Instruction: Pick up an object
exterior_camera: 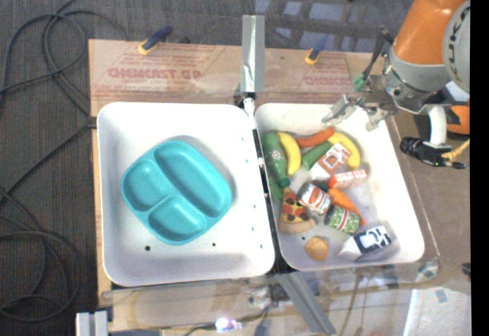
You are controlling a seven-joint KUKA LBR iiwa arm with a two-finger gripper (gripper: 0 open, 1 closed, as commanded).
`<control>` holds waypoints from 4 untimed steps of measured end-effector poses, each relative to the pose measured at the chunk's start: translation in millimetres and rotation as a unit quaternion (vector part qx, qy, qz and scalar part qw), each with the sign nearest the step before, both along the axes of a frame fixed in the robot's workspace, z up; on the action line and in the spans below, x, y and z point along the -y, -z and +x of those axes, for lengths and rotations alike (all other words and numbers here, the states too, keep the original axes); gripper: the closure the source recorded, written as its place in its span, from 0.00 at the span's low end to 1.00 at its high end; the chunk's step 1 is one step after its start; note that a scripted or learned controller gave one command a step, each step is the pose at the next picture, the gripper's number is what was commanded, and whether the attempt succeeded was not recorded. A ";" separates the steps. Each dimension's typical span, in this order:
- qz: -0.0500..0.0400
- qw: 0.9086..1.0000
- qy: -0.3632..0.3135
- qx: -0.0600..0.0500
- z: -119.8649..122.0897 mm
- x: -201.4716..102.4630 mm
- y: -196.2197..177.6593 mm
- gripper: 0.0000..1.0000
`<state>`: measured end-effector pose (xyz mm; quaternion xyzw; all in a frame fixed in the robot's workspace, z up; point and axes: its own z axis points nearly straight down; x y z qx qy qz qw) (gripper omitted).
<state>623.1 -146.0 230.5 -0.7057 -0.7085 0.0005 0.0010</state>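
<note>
Gripper poised above the far rim of the right bin, fingers spread apart and clamped on nothing. Toy food heaped just below and toward the near side: a yellow banana and an orange carrot closest under the fingertips, a second banana a little to the arm's side, cartons and a small can farther on. Off to the far left of the tool, a teal tray alone in the left bin. Best bet, by the look of it: straight drop onto the carrot or nearest banana, fingers across the narrow width, clear of the bin wall and crowded neighbours before closing.
</note>
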 end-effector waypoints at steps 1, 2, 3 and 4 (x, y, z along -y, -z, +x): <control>-0.005 1.000 -0.023 0.012 39.8 14.4 121.5 0.00; -0.003 0.999 -0.036 0.004 26.2 45.6 142.7 0.00; -0.004 0.999 -0.036 0.005 27.2 46.2 130.3 1.00; -0.001 1.000 -0.002 0.001 45.6 -18.1 38.1 1.00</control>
